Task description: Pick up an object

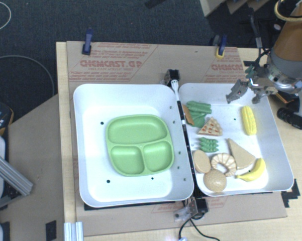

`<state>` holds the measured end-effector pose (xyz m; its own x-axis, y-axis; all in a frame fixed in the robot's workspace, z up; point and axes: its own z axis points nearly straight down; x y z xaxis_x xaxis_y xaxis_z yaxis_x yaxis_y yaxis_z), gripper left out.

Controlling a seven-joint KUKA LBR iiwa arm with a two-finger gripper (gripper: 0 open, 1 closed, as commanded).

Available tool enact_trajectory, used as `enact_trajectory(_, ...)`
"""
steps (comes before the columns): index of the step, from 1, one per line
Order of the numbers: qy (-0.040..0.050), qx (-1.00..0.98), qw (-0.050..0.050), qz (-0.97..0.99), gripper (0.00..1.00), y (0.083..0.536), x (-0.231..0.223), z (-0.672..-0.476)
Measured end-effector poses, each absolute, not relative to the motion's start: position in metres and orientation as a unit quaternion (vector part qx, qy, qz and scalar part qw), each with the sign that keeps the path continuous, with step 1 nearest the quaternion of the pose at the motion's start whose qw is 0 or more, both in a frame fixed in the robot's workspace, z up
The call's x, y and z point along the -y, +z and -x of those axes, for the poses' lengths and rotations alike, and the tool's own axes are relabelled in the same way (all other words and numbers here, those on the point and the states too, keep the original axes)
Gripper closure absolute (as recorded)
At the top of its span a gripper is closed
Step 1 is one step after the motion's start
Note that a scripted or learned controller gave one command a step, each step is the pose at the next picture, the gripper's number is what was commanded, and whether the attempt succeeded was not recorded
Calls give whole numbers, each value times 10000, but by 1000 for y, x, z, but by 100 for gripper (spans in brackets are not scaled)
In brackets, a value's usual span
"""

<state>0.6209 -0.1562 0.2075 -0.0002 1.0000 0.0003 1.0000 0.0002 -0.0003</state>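
Observation:
My gripper hangs over the far right part of the right bin, its two fingers spread open with nothing between them. Just below it lies a yellow corn cob. Further left and down the bin holds green beans, a waffle slice, a smaller green pod bunch, a tan wedge, a shrimp, a banana and two round tan pieces. The orange band of the arm sits above the wrist at the right edge.
The left bin holds a green three-compartment plate. Both bins rest on a cardboard sheet held by blue clamps at the back. Cables and a black clip lie at the bins' junction.

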Motion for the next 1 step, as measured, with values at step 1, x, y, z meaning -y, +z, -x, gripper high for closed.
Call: enact_trajectory(1, 7, 7061, 48, 7080, 0, 87, 118, -552)
